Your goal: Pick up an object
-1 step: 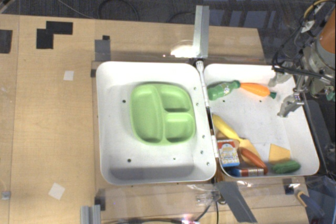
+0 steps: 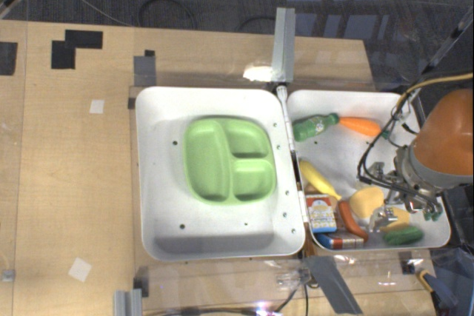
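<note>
Toy food fills the right bin [image 2: 348, 103]: green bottle [image 2: 315, 126], carrot [image 2: 361, 126], banana [image 2: 318, 179], yellow lump [image 2: 366, 201]. I see the gripper [image 2: 386, 214] low at the lump's near-right side; its grasp I cannot tell.

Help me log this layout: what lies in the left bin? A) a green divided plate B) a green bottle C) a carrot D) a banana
A: the green divided plate lies in the left bin; the food items are in the right bin.
</note>
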Tool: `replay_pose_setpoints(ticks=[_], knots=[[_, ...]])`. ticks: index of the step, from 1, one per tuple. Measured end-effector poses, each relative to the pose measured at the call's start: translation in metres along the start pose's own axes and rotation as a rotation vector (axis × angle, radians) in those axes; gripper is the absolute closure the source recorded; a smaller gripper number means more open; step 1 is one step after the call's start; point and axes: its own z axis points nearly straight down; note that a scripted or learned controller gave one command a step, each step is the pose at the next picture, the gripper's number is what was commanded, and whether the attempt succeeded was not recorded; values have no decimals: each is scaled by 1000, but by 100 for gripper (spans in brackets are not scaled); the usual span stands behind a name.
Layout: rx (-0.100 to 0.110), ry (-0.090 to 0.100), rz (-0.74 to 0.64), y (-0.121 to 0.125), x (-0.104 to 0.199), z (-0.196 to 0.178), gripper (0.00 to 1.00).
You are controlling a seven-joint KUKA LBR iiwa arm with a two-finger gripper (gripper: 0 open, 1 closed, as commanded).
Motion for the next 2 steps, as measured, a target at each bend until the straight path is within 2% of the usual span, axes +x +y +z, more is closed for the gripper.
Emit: replay_pose_setpoints(ticks=[1, 2], knots=[[-2, -4, -100, 57, -71, 8, 0], [-12, 37, -199, 9, -164, 0, 0]])
